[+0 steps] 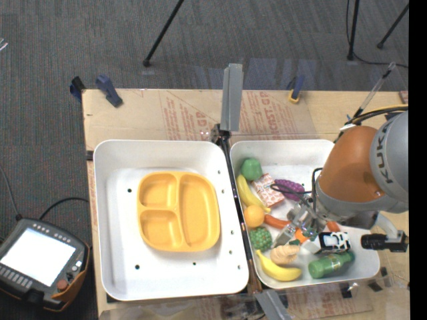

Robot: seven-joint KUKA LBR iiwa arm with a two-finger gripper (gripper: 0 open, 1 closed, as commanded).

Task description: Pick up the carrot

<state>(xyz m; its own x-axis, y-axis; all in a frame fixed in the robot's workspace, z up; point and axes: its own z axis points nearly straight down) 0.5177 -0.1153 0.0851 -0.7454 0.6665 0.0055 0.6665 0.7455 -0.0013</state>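
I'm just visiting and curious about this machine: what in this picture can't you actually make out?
- Gripper: in the camera view it is too small and cluttered to tell if its fingers are open or shut.
- Carrot: its right end runs under the gripper, so whether it is gripped is unclear.
- Arm: cut off by the right edge.
- Right bin: the arm hides its right side.

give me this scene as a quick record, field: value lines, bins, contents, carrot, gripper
left bin: holds a yellow divided plate
right bin: toy food piled together
carrot: orange, lying near the middle of the right bin, partly hidden by the gripper
near carrot: orange fruit, banana, green bottle
gripper: low in the right bin, over the carrot
arm: reaches in from the right of the view
held: cannot tell
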